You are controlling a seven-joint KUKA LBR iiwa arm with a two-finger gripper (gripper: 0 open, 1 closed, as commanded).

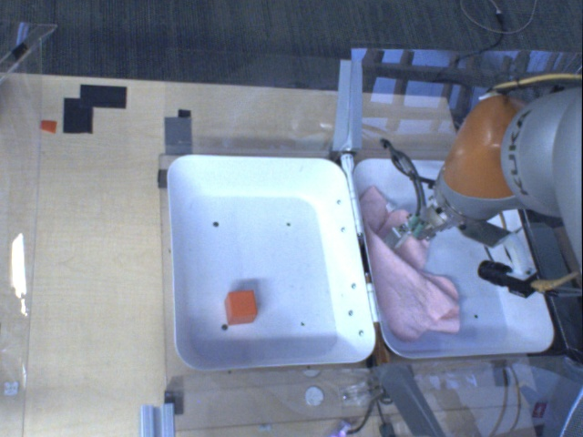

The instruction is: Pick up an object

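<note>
Tool low over the crumpled pink cloth (407, 280) in the right-hand shallow white bin (510, 340).

You see the tool (412, 228) pressed down at the cloth's upper part, apparently for a pinch there, where the fabric bunches (easier to catch than a flat spot); whether it is clenched or released, you cannot tell from this slant. The small orange cube (241, 307) sits alone near the front of the left-hand white bin (196, 176) on the desk, well apart from the arm.
</note>
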